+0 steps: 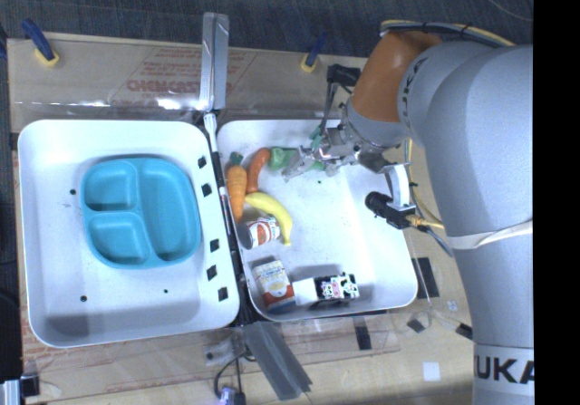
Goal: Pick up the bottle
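Over the right bin, near its top edge, the claw hangs low, w/ the arm reaching in from the right. Can't tell if it's released or clenched. Bottle lies on its side at the bin's bottom edge, well apart from the claw, just beside a small carton. Carrots, banana & a can sit along the bin's left wall. Left bin holds a blue tray.
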You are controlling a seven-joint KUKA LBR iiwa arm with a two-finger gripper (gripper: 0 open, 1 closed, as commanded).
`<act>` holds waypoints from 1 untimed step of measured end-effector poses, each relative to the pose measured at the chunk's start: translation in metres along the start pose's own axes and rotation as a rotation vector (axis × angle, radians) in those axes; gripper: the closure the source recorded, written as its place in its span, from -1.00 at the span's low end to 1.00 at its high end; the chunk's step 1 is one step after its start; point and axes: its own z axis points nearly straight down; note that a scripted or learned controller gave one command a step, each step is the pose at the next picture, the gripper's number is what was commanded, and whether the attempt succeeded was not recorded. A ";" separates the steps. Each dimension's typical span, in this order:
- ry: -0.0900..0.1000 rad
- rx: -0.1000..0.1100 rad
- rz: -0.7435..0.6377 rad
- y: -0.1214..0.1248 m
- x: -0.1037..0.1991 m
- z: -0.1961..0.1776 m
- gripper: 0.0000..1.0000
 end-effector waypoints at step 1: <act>0.000 0.000 0.210 0.011 0.047 -0.049 -1.00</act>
